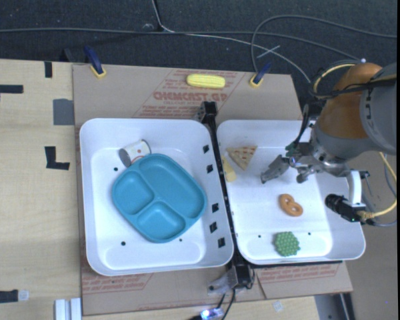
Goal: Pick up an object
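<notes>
My claw: it hangs over the upper middle of the right bin, and my arm comes in from the right side. Its dark fingers point to the left and down. They look a little spread, with nothing between them, so I call it open and not holding anything.
Right bin: white and shallow; my claw is above its floor.
Pretzel: orange-brown, on the floor of the right bin, just below my claw and a little to the right, not touching it.
Wedge slice: tan, triangle shape, near the top left of the right bin, to the left of my claw.
Yellow piece: small and pale, beside the divider between the bins, under the wedge slice.
Green lump: bumpy, at the bottom edge of the right bin, below the pretzel.
Left bin: white, it carries a blue tray with three compartments.
Cup: white, lying on its side, touching the top left of the blue tray.
Desk: a yellow corn cob lies on the cardboard above the bins.
</notes>
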Available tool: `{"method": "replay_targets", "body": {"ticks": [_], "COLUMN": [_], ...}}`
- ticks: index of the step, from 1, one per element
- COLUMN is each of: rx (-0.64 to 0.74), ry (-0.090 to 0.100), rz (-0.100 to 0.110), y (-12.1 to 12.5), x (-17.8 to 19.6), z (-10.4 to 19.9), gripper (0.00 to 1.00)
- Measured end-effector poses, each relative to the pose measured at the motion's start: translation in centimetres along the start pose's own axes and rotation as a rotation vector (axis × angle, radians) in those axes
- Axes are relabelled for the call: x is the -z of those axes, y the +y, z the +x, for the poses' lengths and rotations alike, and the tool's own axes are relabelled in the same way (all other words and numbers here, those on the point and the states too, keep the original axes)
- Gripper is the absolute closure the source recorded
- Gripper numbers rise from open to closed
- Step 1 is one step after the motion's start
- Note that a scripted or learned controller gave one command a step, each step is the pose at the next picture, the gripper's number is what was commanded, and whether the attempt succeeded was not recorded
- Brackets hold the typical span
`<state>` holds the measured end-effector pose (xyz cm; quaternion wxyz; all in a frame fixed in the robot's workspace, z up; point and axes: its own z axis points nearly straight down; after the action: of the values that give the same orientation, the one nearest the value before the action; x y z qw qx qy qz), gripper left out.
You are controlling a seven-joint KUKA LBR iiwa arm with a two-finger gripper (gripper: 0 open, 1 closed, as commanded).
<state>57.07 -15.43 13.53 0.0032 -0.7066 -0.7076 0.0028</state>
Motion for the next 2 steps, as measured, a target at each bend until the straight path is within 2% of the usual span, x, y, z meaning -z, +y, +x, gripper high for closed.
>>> {"method": "replay_targets", "body": {"ticks": [1,2], "rx": [0.001,0.001], "ry": [-0.003,-0.004], "rz": [-0.009,-0.011], "y": [0.1,0.2], "x": [-5.2,-3.9], "z": [0.0,0.0], "gripper": [0.00,1.00]}}
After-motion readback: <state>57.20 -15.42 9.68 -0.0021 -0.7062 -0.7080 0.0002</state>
